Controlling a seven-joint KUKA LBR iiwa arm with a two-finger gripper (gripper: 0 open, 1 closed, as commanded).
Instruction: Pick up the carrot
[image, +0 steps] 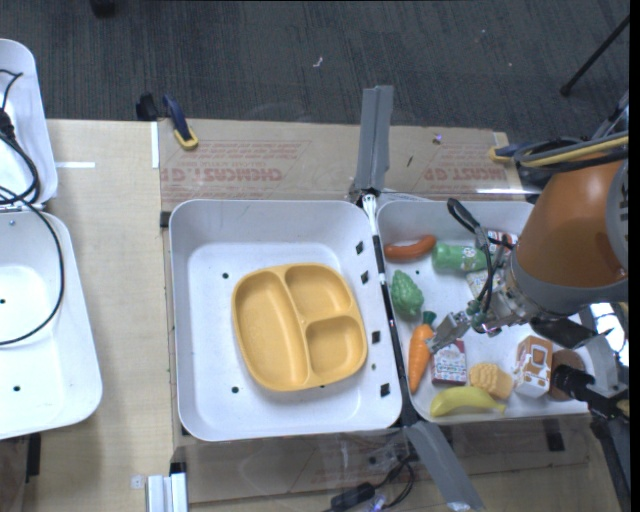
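We take the carrot (419, 357) as our landmark: it lies in the right bin (395, 215), close along that bin's left wall, its green top pointing away from us and its orange tip pointing toward the bin's near edge. Just beyond its top sits a green leafy vegetable (406, 295); just to its right lies a small dark red packet (450, 363), and further right and nearer us a banana (467, 401). The gripper (447, 332) hovers just right of the carrot's upper half, and we cannot tell how it is set. We judge the carrot to be a light, stiff plastic toy with a smooth, tapering skin that may slip. We would grasp it across its thicker upper body, just below the green top, where the wall on one side and the packet on the other leave little room.
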